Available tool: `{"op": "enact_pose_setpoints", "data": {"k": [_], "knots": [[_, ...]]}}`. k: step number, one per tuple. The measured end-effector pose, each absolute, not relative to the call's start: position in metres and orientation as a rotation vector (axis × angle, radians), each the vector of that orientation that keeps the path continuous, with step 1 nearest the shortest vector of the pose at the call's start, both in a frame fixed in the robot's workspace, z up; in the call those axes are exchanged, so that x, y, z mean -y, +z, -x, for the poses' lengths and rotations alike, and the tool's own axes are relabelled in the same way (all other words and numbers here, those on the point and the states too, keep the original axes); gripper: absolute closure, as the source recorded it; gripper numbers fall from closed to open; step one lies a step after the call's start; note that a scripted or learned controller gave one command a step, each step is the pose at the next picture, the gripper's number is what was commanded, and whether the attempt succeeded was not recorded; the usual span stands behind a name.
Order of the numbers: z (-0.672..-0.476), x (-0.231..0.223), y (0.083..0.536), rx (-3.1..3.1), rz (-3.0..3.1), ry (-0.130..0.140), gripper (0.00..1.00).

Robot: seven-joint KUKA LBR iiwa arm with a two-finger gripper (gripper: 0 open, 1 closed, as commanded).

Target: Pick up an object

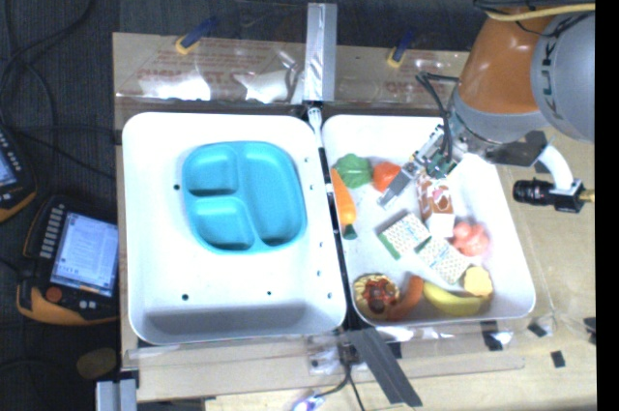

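The end effector [423, 165] hangs low over the far side of the right bin [503, 206], near a red toy [387, 174], so I think it is reaching to grab, but I cannot tell if it is spread or pressed together.

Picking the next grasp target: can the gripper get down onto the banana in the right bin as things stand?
Probably yes. The banana lies uncovered near the right bin's front wall, though a yellow piece and patterned box crowd it. The gripper hovers further back.
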State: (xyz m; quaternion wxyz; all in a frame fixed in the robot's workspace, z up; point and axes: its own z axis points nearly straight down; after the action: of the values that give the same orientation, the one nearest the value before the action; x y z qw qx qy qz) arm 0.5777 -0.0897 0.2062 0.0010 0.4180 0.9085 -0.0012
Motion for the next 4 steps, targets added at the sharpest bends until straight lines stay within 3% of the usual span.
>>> {"op": "enact_pose_setpoints", "data": {"k": [1, 2, 3, 4], "knots": [[-0.583, 0.165, 0.175, -2.665, -1.663, -0.006, 0.00], [-0.578, 0.163, 0.118, -2.524, -1.822, 0.009, 0.00], [-0.599, 0.131, 0.112, -2.500, -1.826, 0.012, 0.00], [-0.599, 0.147, 0.116, -2.504, -1.854, 0.013, 0.00]]}}
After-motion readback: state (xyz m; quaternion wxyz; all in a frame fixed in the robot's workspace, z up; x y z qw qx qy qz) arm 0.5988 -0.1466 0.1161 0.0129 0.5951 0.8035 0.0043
